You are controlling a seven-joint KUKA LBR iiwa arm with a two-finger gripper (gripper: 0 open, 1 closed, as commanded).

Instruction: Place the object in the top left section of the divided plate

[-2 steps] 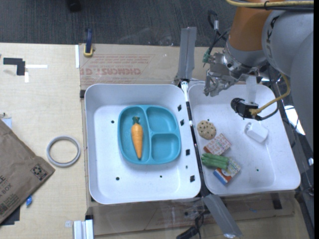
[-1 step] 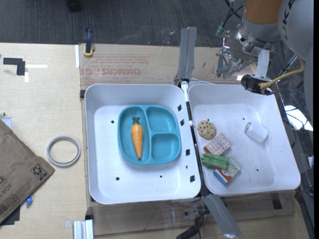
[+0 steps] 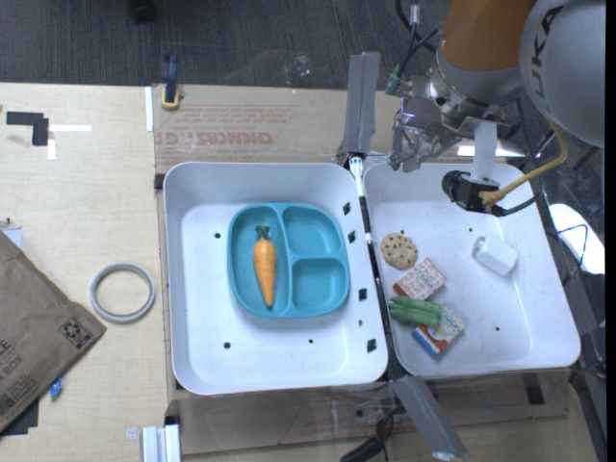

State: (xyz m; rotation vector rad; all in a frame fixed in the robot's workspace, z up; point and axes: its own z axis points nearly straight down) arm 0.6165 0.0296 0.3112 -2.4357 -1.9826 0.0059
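Note:
An orange carrot [image 3: 265, 268] with a green top lies lengthwise in the long left section of the teal divided plate [image 3: 327, 221], which sits in the left white bin [image 3: 192, 287]. My gripper [image 3: 412, 158] hangs above the far left corner of the right bin [image 3: 539, 306], well away from the plate to its upper right. It is open, with nothing between its fingers. The plate's two smaller right-hand sections hold nothing.
The right bin holds a cookie [image 3: 397, 249], a small cracker box [image 3: 420, 281], green beans [image 3: 415, 309], a small packet [image 3: 438, 333] and a white block [image 3: 496, 257]. A tape ring [image 3: 122, 291] and a brown box [image 3: 34, 340] lie on the bench at left.

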